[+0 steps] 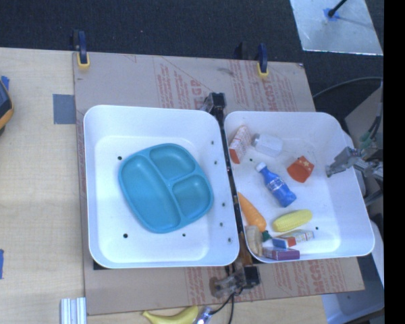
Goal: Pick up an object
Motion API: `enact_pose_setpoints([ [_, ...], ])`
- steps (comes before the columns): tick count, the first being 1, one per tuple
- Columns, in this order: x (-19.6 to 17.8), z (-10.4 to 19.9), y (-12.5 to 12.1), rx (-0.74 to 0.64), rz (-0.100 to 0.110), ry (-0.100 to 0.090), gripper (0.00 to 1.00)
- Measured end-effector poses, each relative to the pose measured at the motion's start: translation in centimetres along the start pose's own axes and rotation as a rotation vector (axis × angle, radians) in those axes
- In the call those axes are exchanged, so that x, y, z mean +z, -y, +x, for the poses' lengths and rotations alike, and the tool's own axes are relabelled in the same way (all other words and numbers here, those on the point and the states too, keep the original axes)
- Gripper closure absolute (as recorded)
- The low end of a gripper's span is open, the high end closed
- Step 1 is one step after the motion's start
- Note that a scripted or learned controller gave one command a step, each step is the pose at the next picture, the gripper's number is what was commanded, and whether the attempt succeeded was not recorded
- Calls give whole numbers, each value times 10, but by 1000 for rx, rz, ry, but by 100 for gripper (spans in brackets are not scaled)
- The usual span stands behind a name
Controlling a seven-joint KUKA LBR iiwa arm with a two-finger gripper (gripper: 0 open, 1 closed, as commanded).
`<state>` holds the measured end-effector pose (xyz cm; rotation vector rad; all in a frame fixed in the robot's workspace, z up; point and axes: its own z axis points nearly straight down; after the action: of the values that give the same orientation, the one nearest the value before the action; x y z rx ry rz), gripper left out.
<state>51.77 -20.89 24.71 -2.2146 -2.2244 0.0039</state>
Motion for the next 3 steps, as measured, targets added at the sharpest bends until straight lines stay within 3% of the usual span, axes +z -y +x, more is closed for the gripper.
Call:
enact_pose_setpoints([
  [1, 72, 46, -32, -2, 2, 0, 0],
  [2, 156, 106, -32, -2, 2, 0, 0],
  [3, 156, 108, -22, 0, 3, 0, 0],
])
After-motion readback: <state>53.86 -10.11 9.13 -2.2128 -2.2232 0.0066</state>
